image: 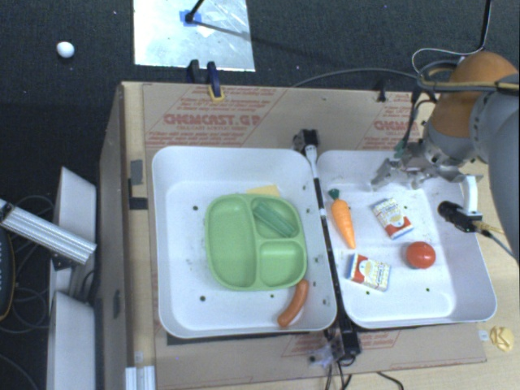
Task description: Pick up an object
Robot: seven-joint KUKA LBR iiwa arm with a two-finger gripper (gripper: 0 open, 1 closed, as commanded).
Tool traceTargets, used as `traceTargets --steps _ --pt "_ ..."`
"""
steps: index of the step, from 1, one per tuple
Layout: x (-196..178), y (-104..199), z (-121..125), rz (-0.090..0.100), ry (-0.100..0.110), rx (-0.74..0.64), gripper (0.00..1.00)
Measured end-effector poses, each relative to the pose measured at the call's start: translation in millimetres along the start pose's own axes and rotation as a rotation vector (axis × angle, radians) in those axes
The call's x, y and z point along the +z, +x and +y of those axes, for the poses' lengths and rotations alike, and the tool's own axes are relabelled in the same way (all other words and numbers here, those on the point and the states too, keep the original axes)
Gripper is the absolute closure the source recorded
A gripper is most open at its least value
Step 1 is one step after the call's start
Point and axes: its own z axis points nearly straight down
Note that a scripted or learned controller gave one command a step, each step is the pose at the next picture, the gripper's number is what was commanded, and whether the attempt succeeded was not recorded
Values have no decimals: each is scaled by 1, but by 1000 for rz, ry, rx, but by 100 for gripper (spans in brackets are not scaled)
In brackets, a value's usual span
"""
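A robotics lab, probably: a cardboard-topped desk (244,112) on dark carpet (49,120), loose cables (349,75) trailing off its far edge, clamps (213,78) at that edge, and toy food in white bins (175,210).

We have one fixed camera, mounted above the table (244,108) and looking down at a slant. It stands far enough back to take in both white bins whole: the left bin (175,177) and the right bin (463,287) sit side by side near the middle of the frame. Dark floor (65,15) shows beyond the table's far edge and to the left. The arm (479,108) enters from the right side.
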Motion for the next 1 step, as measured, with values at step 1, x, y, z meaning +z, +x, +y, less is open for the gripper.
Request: traceTargets --steps 1 --pt "0 8 0 0 1 -1 0"
